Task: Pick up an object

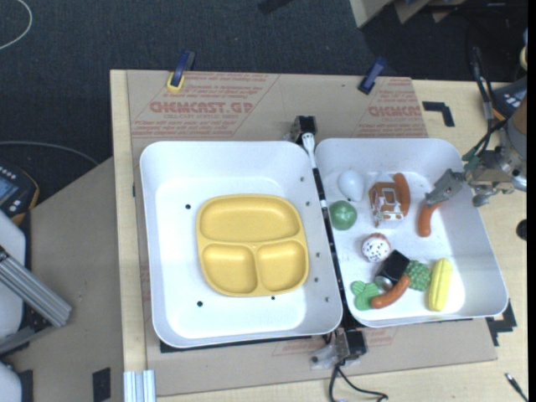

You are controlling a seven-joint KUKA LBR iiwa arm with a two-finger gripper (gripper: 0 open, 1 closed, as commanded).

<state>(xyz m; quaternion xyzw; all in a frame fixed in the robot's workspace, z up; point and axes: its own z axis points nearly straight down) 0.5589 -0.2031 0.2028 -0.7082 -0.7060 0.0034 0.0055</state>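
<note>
While left bin (pixel 159 224) holds yellow tray (pixel 251 244), right bin (pixel 481 249) holds toys.

A pale wooden table (pixel 134 224) stands on dark blue-grey carpet (pixel 126 23). A brown cardboard sheet (pixel 251 103) with red lettering covers its top, held at the far edge by a yellow clamp (pixel 177 75) and a blue clamp (pixel 372 75). A thin white cable (pixel 17 11) loops on the floor at upper left. Light is even and soft.
</note>
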